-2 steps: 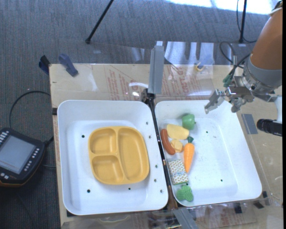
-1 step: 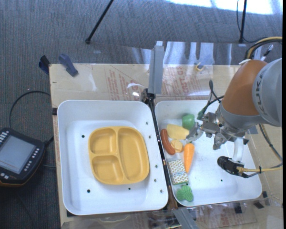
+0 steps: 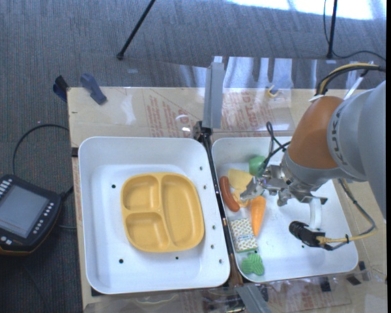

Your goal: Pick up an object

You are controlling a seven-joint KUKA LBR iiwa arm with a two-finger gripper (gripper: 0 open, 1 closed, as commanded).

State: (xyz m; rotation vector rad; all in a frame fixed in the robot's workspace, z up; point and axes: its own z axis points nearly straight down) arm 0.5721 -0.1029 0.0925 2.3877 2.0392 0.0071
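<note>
My gripper hangs low in the right bin, open, with one finger by the yellow cheese wedge and the other about a finger's length to its right. Nothing is held between them. The thick end of an orange carrot lies just below the fingers. A red-orange sausage rests along the bin's left wall. A green piece sits behind the gripper, partly hidden by it. A patterned cracker and a green leafy toy lie toward the front.
The left bin holds a yellow divided plate. A black plug on a yellow cable hangs over the right bin's floor. The grey arm with its orange band covers the right bin's back right. A teach pendant lies at far left.
</note>
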